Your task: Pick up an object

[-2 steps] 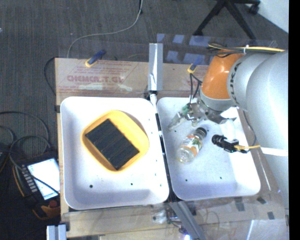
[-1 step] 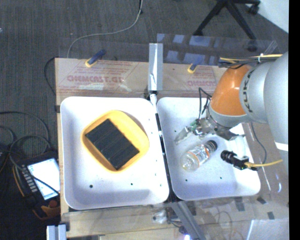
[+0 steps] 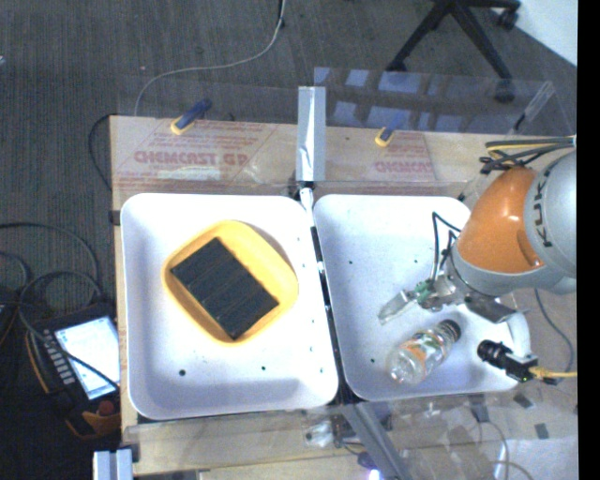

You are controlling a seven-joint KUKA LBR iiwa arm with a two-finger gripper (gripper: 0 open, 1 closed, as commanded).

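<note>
I am looking down on the bench (image 3: 187, 159) from afar. Nearest to me, at the front of the right bin (image 3: 375, 234), a clear plastic bottle (image 3: 420, 353) is lying on its side. Its dark cap is pointing toward the back right, and its bottom is sitting close to the bin's front wall. Just behind the bottle, and apart from it in this view, the hand (image 3: 409, 302) is hanging over the middle of the same bin, pointing left. I cannot tell whether the hand is spread or pressed together, as it is showing small and pale against the white bin. The grey arm (image 3: 502, 234), with its orange band, is reaching in over that bin's right edge.

In the left bin (image 3: 150, 375), a yellow dish (image 3: 272, 262) is resting around the middle. A black ribbed pad (image 3: 225, 286) is lying inside it, turned at a slant to the bin's walls and covering most of the dish's floor.

Farther back, a grey metal post (image 3: 309, 131) is standing behind the seam where the two bins are meeting. What look like two small blue-and-yellow clamps, one on the left (image 3: 190, 115) and one on the right (image 3: 384, 137), are sitting at the bench's far edge. Beyond them, the black legs of a chair base (image 3: 459, 28) are spreading over the dark floor.
</note>
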